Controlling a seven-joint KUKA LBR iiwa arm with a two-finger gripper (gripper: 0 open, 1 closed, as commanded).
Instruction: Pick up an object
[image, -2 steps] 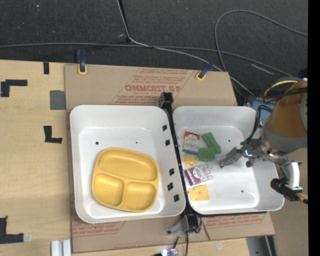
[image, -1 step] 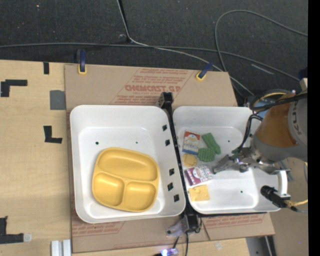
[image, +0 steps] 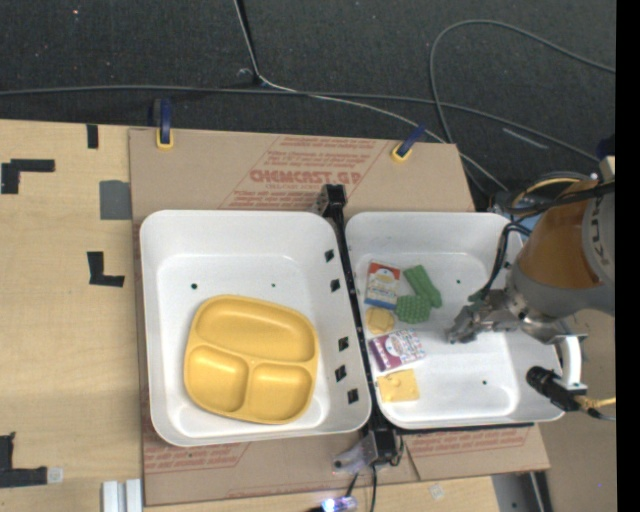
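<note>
The right bin (image: 470, 240) holds a cluster of small objects along its left side. These are a white and red card (image: 382, 283), a green mitten-shaped piece (image: 419, 295), a small yellow piece (image: 380, 320), a purple and white packet (image: 397, 349) and a yellow square tile (image: 399, 385). My gripper (image: 463, 327) hangs low over the bin's right half, to the right of the objects and apart from them. Nothing shows between its fingers.
A yellow three-compartment tray (image: 250, 357) lies in the left bin (image: 170, 250). A black divider (image: 343, 300) runs between the bins. The grey arm with its orange band (image: 555, 260) covers the right bin's right edge. Cardboard and cables lie behind the bins.
</note>
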